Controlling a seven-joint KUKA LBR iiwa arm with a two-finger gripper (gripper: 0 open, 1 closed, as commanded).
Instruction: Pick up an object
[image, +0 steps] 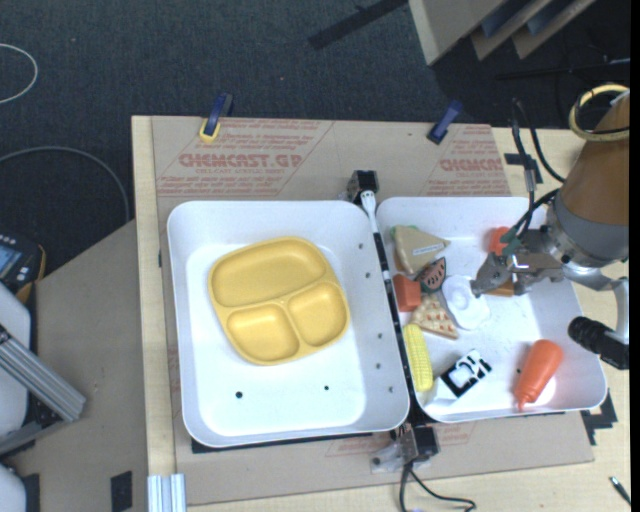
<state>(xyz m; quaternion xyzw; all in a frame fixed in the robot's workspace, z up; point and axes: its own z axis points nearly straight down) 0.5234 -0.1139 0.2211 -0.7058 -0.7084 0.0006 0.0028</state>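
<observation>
White plastic makes up the two shallow bins, set side by side so that things can be lifted from one and dropped in the other: the left bin carries just a yellow divided plate lying flat near its middle, with bare floor around it, while the right bin holds all the small things — so the pick has to happen on that side. The grey arm reaches in from the right and bends down over the right bin, its gripper low above the bin's middle, just beside a small white round piece and close to the cluster along the left wall. Whether its fingers are spread or closed I cannot tell, since the tip is dark and small here, and nothing can be seen between them. The candidates lie loose and mostly flat: an orange carrot near the lower right corner, well apart from the rest and probably the easiest to reach; a yellow corn cob lying along the left wall, where the wall would likely crowd a finger; a tan sandwich wedge near the top; a cracker-like triangle touching or nearly touching the white piece; a black-and-white block; and a small red piece. By its position, the gripper seems aimed at the white piece or its neighbours — no grasp is evident yet.
</observation>
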